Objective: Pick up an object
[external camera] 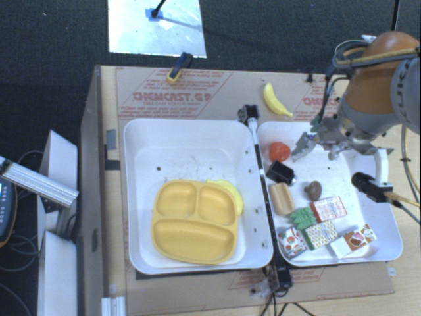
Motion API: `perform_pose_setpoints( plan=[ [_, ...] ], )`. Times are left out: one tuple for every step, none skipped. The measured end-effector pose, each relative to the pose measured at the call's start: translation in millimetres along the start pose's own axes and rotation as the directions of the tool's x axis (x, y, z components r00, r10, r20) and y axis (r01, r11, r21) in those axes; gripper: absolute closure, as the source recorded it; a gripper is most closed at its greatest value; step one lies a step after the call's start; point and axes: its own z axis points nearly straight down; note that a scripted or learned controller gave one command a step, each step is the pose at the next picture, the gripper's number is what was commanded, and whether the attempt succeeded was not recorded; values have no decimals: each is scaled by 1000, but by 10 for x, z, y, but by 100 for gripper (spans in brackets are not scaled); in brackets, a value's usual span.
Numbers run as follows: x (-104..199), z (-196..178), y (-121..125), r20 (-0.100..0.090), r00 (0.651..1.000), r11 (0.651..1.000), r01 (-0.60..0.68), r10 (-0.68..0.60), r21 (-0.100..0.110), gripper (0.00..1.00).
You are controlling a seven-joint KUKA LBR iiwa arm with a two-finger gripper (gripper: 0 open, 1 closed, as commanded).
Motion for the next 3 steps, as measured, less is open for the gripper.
perform_pose_setpoints(
  plan=[
    [-470, 1142, -389, 1, 1000, 1000, -2, 2, 0, 0],
    [-466, 1035, -380, 0, 1000, 1000, -1, 1, -2, 100],
    [246, -503, -20, 0, 1000, 1000, 1, -1, -4, 100]
  ],
)
